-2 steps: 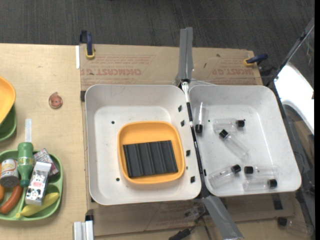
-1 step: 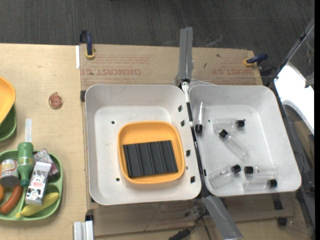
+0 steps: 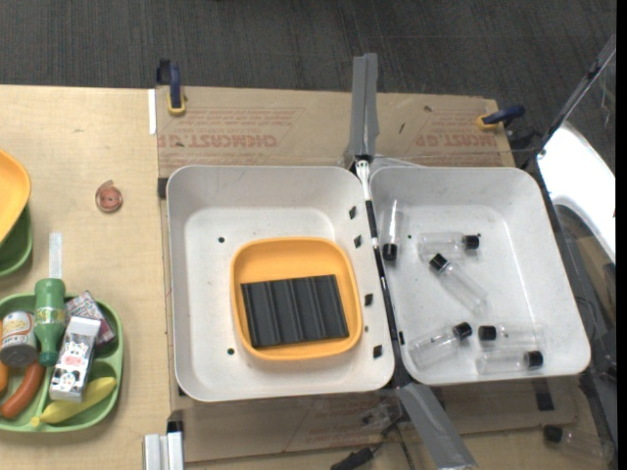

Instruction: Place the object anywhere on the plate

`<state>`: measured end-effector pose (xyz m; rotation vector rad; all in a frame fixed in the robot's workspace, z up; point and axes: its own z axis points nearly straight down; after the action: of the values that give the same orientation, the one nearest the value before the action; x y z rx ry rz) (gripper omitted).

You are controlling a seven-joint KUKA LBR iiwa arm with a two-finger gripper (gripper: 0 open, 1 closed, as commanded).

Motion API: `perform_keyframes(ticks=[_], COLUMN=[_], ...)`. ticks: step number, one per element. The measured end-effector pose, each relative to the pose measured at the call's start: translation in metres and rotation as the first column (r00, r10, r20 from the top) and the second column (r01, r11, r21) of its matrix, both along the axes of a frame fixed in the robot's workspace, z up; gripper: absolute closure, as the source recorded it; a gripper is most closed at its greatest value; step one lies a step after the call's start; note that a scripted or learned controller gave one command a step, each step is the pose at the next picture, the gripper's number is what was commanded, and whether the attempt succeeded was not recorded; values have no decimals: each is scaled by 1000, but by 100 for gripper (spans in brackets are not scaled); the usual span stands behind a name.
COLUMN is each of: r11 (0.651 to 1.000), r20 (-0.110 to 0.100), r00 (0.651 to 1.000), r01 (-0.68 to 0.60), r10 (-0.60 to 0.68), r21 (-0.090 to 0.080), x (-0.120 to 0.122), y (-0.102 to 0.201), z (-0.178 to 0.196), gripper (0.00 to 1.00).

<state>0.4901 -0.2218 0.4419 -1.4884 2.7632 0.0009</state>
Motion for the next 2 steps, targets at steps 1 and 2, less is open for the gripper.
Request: perform_keyframes(ticks=[1,2], r11=[905,725], r20=[-1,2], r00=[905,725], r01=[-426,-689], r10=[426,689], r21=[1,-1], x=[-11,-11], y=[0,0], z=[-69,-1], gripper=[0,0])
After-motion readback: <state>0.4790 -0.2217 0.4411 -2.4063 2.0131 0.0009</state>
